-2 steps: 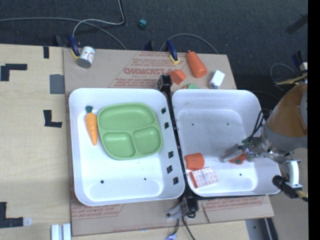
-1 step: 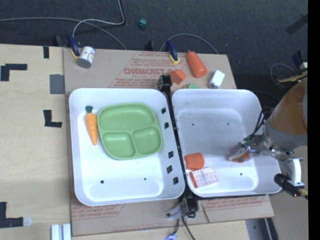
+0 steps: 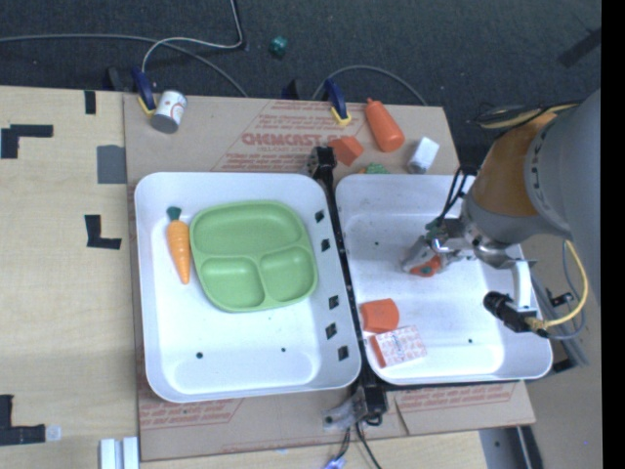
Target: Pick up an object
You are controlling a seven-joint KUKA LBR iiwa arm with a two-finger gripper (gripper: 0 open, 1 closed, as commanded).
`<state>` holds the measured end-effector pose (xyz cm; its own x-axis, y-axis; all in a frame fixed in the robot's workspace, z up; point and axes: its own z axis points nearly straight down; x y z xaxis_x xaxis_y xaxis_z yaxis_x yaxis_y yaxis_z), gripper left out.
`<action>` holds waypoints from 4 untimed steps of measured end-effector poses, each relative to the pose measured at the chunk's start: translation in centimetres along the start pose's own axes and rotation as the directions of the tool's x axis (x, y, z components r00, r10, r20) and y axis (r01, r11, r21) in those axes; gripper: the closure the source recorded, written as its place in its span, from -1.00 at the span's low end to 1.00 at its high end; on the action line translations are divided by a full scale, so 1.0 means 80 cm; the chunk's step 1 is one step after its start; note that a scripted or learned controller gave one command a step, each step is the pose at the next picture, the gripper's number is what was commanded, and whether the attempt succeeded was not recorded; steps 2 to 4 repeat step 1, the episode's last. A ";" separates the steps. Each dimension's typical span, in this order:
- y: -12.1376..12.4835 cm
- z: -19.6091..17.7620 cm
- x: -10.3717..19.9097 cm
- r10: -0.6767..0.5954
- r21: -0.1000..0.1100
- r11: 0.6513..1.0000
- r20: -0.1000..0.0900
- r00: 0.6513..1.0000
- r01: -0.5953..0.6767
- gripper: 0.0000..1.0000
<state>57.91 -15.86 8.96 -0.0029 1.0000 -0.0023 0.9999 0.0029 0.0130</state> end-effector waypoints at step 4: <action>0.026 -0.119 0.125 0.000 0.012 1.000 -0.004 1.000 0.000 1.00</action>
